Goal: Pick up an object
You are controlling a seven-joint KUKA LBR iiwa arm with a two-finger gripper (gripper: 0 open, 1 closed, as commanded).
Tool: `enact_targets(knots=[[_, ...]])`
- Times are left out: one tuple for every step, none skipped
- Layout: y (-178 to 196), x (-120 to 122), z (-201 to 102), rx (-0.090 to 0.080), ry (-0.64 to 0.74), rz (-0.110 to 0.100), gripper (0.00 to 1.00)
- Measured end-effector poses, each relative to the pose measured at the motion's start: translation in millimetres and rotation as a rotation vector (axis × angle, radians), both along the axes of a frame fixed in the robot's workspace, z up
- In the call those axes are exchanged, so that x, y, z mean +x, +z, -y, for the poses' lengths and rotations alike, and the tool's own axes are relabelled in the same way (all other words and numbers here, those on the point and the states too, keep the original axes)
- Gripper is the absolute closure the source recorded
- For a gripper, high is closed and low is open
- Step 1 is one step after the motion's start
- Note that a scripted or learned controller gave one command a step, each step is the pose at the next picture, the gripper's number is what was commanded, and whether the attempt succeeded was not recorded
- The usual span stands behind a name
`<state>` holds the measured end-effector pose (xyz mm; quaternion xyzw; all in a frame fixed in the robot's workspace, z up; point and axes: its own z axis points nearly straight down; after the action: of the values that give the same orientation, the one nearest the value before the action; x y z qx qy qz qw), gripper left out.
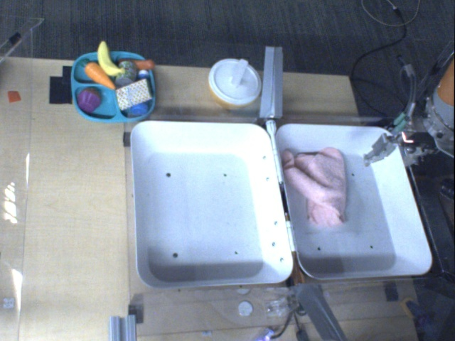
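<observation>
Pink cloth [318, 185] lay crumpled in right bin [398, 247], against left wall. Gripper [378, 152] hovered over bin's upper right, apart from cloth; opening could not be told, nothing seen held. Best approach: move left, descend onto raised fold, pinch bunched fabric.

1. One fixed camera is mounted above the counter [64, 190], looking down at a slant.
2. Both bins fit in frame: left bin [206, 261] centred, right bin [398, 219] toward the right edge.
3. Dark floor [178, 13] fills the top; the arm [444, 112] enters from the right.
</observation>
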<state>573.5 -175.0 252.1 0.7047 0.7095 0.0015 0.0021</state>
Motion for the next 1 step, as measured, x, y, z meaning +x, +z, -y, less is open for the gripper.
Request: enact_targets(knots=[[-130.7,1.7,-40.9,0.001,0.021,-0.003,0.0]])
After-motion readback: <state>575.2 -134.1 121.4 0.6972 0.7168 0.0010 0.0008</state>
